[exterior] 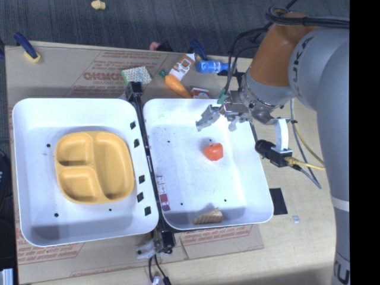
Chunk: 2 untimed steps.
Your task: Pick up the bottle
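while reaching in from three o'clock, grey arm (320,100) with orange band hung over the right bin (178,189), gripper (218,116) above that bin's twelve-to-one o'clock part. fingers spread apart, nothing seen between them. left bin (29,177) at nine o'clock of the right one, walls touching along the middle, holding a yellow divided tray (95,165) near its centre. bottle (179,70), white with an orange label, lay outside the bins on the cardboard (89,76), at about eleven o'clock of the gripper and well apart from it. just beside the bottle: an orange carrot-like piece (177,86) at six o'clock, a blue object (209,67) at three o'clock. small red-orange item (214,152) sat in the right bin, at six o'clock of the gripper, apart from it. tan wedge (208,217) rested against that bin's six o'clock wall. green patterned packet (136,75) lay on the cardboard at nine o'clock of the bottle.
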Tool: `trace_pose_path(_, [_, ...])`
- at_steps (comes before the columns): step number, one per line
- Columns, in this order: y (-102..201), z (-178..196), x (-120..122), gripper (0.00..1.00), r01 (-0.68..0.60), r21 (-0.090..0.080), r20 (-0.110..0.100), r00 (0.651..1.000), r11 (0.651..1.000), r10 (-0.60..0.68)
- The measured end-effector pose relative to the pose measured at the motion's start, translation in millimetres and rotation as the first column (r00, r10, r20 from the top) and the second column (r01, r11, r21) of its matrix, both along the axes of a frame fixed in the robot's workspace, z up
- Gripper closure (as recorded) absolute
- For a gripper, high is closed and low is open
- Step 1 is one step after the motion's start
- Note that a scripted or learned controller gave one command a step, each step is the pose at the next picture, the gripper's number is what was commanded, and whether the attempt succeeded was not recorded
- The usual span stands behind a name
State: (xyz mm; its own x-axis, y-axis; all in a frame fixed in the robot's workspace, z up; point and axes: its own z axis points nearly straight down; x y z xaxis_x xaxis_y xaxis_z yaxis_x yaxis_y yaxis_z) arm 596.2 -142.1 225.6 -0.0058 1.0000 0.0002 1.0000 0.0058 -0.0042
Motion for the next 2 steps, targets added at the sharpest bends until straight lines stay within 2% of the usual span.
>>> trace_pose_path(1, [22.5,-134.3,30.1,0.00,0.393,0.000,-0.001,0.920,0.920,-0.393])
trace_pose_path(2, [23.0,-124.3,30.2,1.00,0.388,0.000,-0.005,0.922,0.922,-0.388])
